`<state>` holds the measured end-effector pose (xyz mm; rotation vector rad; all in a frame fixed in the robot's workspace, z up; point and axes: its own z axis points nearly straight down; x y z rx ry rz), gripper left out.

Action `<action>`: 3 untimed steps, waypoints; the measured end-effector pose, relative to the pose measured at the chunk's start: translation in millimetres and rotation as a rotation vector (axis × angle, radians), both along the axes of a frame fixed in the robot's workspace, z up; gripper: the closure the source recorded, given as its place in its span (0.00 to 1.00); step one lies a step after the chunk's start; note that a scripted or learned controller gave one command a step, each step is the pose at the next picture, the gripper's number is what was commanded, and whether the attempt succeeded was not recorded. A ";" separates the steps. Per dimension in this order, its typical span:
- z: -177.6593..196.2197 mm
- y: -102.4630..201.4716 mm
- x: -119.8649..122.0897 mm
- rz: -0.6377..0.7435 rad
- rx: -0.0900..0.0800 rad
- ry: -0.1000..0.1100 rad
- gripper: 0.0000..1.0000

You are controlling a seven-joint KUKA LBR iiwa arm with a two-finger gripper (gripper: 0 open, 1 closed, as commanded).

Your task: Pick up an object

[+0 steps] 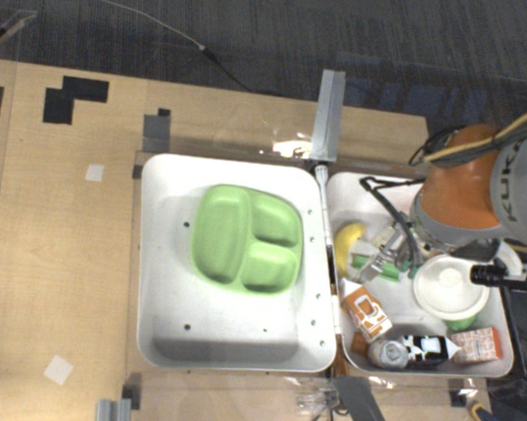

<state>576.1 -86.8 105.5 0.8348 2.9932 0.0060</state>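
Objects for picking crowd the right bin (504,365), all close about the gripper (389,254), which hangs low over that bin's middle; whether it is open or shut, cannot tell. Arm (469,189) comes in from the right and covers the bin's far right corner. One yellow piece (348,239) sits just left of gripper, against the bin wall. One green item (374,268) lies right beneath it. One white round tub (450,288) stands just right of gripper. Nearer the front edge: one orange box (366,313), one can (388,353), one dark bottle (430,346), one red carton (476,343), packed close with little free floor. Left bin (154,333), beyond the divider to gripper's left, holds one green tray (246,237) with three compartments; bare white floor all round it.
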 end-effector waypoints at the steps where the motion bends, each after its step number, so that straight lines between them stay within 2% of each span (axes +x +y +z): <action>1: -13.4 0.7 -20.9 -0.022 0.002 0.010 0.00; 2: -16.3 -2.5 44.9 -0.012 0.005 0.018 0.00; 3: -0.3 -2.4 49.7 -0.007 0.001 0.000 1.00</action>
